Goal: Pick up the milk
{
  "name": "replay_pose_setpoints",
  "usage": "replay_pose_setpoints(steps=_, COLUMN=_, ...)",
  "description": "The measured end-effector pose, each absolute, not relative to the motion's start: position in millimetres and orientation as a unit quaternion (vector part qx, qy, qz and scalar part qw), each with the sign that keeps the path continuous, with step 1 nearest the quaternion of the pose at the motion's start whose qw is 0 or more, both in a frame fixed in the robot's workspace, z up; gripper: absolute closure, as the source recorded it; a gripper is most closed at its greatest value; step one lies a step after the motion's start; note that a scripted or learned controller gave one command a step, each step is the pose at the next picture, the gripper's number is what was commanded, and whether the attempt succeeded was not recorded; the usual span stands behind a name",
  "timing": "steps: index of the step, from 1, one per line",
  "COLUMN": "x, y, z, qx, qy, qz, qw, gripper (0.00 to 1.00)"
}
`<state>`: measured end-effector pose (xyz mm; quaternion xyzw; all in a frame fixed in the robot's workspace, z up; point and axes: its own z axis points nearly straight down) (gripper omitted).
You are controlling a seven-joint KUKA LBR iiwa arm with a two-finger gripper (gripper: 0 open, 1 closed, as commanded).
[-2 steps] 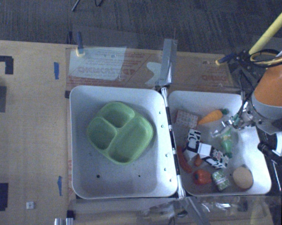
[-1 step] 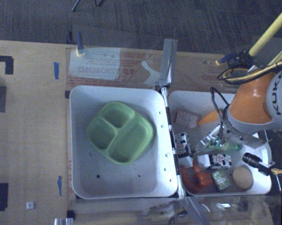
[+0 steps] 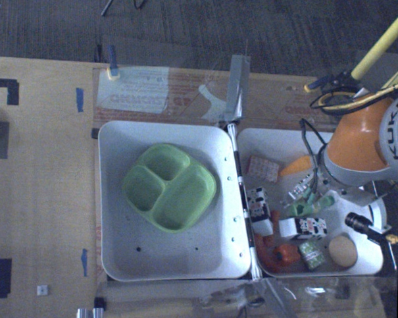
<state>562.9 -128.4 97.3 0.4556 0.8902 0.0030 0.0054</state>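
Arm: we see the grey arm (image 3: 361,139) with its orange band reaching in from the right, over the right bin (image 3: 278,148).
Gripper: the gripper (image 3: 308,201) hangs above the middle of the right bin, just far of the milk.
Claw state: wide or narrow, we cannot tell from up here, and we see nothing held in it.
Milk: the cow-patterned milk carton (image 3: 305,227) lies on the floor of the right bin, near the bin's centre.
Milk axis: its long axis runs left to right, with a plain white end to the left and the black-and-white patches to the right. We cannot tell which end is the top.
Second carton: another cow-patterned carton (image 3: 257,205) sits against the bin's left wall, its long axis running far to near.
Near side: a red item (image 3: 282,252), a small green packet (image 3: 311,253) and a tan round item (image 3: 343,251) line up along the near wall.
Far side: a pink wafer (image 3: 263,168) and an orange piece (image 3: 296,166).
Left bin: the left bin (image 3: 116,237) holds a green divided plate (image 3: 170,187).
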Motion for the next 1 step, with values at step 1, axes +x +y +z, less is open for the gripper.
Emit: replay_pose_setpoints(steps=1, x=502.3, y=-40.4, z=183.9, qx=0.393, qy=0.92, qz=0.0004, qw=0.0, gripper=1.0)
